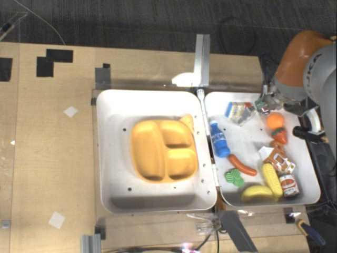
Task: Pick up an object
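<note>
Camera view: claw (263,103) sits low at the right bin (253,141) far corner, grip state unreadable. Crinkled packet (239,111) lies just left of it, likeliest target; orange (274,121) just below, clutter packed nearer.

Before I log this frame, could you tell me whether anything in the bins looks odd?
Only mildly: the yellow sectioned plastic tray lies slightly askew in the left white bin, with one corner riding up against the wall shared with the right bin.
</note>
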Action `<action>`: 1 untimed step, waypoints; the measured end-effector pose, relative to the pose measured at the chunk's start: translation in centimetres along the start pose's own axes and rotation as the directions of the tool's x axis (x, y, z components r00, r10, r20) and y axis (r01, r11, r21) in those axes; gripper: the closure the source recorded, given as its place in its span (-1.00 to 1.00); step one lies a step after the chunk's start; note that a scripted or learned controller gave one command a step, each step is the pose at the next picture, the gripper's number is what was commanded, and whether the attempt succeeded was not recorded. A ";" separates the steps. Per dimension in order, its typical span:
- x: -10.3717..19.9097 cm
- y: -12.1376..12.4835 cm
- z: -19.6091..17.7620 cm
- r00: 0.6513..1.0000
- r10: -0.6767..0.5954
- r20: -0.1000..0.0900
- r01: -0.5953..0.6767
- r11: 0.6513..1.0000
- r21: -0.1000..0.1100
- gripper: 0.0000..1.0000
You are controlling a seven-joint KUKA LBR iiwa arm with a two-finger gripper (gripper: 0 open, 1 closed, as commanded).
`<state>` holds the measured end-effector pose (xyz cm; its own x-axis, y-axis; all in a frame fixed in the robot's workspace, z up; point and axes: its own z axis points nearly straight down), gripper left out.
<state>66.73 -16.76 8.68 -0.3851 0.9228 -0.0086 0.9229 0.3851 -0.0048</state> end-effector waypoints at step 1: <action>4.5 2.4 -3.6 1.000 0.030 -0.004 -0.030 0.999 -0.016 -1.00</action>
<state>67.23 -11.60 12.27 -0.3576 0.9338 -0.0044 0.9338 0.3577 0.0109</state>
